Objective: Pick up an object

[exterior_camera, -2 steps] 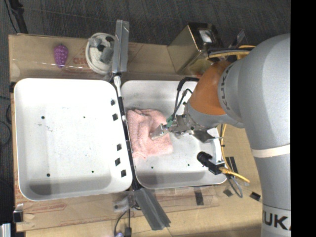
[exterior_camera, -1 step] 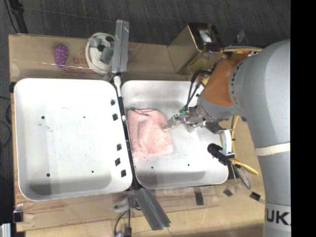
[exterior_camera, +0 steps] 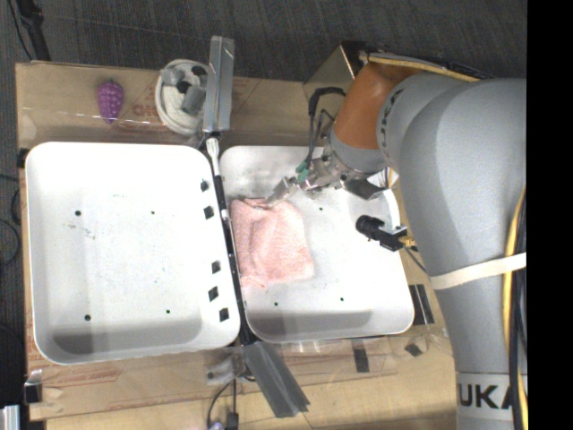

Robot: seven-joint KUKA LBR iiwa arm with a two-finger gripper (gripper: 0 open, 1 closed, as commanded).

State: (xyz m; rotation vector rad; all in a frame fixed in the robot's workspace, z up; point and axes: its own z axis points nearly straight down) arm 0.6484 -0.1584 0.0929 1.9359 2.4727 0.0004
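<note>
Hand (exterior_camera: 300,180) low in right bin (exterior_camera: 376,316), at pink cloth's (exterior_camera: 271,245) top edge. Can't tell its state. Purple object (exterior_camera: 110,99) on counter (exterior_camera: 134,379).

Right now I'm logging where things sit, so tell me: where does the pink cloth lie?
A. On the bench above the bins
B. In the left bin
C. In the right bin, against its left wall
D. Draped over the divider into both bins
C. The pink cloth lies on the floor of the right bin, along its left wall, with the gripper just above its top edge.
</note>
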